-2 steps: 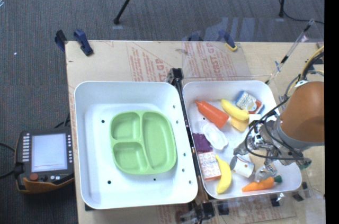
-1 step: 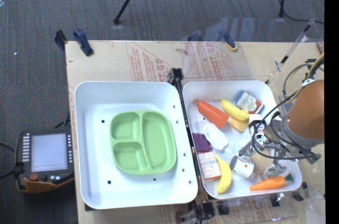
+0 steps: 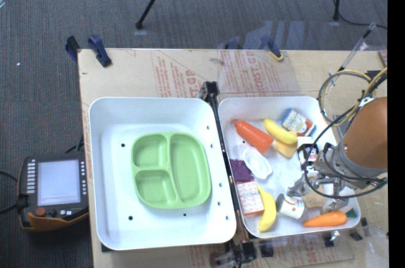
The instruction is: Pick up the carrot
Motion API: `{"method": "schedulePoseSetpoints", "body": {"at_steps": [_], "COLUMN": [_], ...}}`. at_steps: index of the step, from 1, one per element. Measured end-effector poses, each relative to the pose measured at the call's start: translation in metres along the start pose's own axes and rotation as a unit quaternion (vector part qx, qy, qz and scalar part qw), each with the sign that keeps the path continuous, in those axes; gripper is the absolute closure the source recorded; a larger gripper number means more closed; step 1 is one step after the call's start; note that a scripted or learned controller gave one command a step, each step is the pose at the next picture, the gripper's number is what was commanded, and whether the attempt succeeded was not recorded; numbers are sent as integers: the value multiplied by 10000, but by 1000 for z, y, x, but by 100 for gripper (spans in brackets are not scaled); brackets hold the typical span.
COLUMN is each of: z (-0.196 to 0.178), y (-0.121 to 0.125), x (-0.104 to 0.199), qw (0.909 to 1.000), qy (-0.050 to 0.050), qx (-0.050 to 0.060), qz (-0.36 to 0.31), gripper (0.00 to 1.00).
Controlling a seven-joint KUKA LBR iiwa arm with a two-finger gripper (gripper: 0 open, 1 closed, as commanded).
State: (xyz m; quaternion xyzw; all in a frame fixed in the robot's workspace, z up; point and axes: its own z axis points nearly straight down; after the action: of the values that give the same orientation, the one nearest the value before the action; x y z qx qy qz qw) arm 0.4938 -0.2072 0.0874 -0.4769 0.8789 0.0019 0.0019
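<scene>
My pincer (image 3: pixel 316 187) hangs low in the right-hand shallow white bin (image 3: pixel 253 103); whether it is apart or together, I cannot tell. The tapered orange carrot (image 3: pixel 325 218) lies just below it, near the bin's front wall. Risk: a small white cup (image 3: pixel 292 206) lies just beside the carrot, so an offset descent may catch it.

Two white bins sit side by side. The left bin (image 3: pixel 101 134) holds a green divided plate (image 3: pixel 171 170). The right bin (image 3: pixel 266 103) holds a carrot (image 3: pixel 324 219) at its near right corner, two bananas (image 3: pixel 267 211) (image 3: pixel 281 132) and an orange pepper (image 3: pixel 253 135). The gripper (image 3: pixel 316 192) hangs just above the carrot, near a small white cup (image 3: pixel 292 206).
</scene>
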Motion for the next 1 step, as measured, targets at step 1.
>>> {"method": "schedulePoseSetpoints", "body": {"at_steps": [1], "z": [-2], "y": [11], "x": [3], "qw": [9935], "qy": [-30], "qx": [43], "qz": [-1141], "gripper": [0]}}
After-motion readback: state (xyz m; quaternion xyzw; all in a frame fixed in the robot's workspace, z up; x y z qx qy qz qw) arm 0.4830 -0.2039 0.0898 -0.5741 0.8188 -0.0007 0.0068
